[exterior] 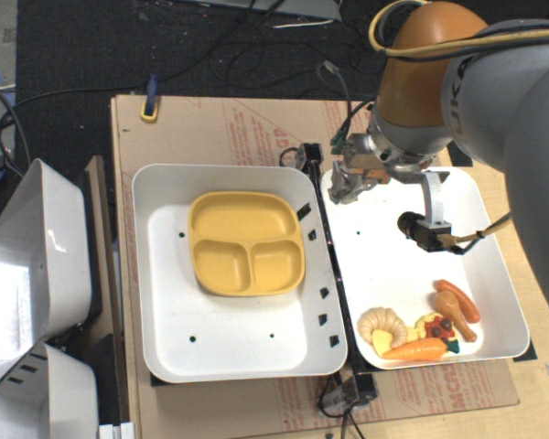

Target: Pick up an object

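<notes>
Tool (348, 183) is hovering over the right bin's (494, 245) top-left corner; finger state cannot be determined. Glossy plastic food pieces (425, 327) are lying well below-right of it.

Toy foods (425, 326), including a carrot (418, 350), sausage (457, 301) and croissant (382, 322), lie clustered in the right bin's (384, 236) near corner.

Two bins sit side by side on the counter (220, 122). The left bin (165, 327) holds a divided plate (247, 242), lying toward its far side. In the right bin (494, 273), a cluster of toy food (430, 323) lies in the near right corner. The claw (348, 183) is over the right bin's far left corner, well apart from the food.
</notes>
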Robot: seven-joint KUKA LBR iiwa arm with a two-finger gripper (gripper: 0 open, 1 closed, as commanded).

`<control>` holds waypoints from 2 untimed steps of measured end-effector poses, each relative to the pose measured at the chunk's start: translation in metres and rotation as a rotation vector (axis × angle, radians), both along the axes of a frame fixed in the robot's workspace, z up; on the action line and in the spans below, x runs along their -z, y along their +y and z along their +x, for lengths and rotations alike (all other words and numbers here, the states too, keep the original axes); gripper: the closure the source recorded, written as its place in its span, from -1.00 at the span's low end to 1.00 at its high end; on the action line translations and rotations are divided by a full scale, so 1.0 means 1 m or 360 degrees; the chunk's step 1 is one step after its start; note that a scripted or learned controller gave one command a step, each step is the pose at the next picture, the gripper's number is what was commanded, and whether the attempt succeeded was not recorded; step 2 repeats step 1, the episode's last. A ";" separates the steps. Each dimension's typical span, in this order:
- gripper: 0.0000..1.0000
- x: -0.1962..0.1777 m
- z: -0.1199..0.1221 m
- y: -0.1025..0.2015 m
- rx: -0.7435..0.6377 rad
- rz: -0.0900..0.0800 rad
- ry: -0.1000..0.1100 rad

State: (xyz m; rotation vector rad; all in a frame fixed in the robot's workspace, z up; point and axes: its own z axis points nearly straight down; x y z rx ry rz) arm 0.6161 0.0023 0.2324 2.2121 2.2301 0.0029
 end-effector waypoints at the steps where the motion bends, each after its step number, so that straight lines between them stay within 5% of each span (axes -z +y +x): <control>1: 1.00 0.003 -0.001 0.046 0.0001 0.0000 0.0002; 2: 1.00 0.003 -0.001 0.046 0.0001 0.0000 0.0002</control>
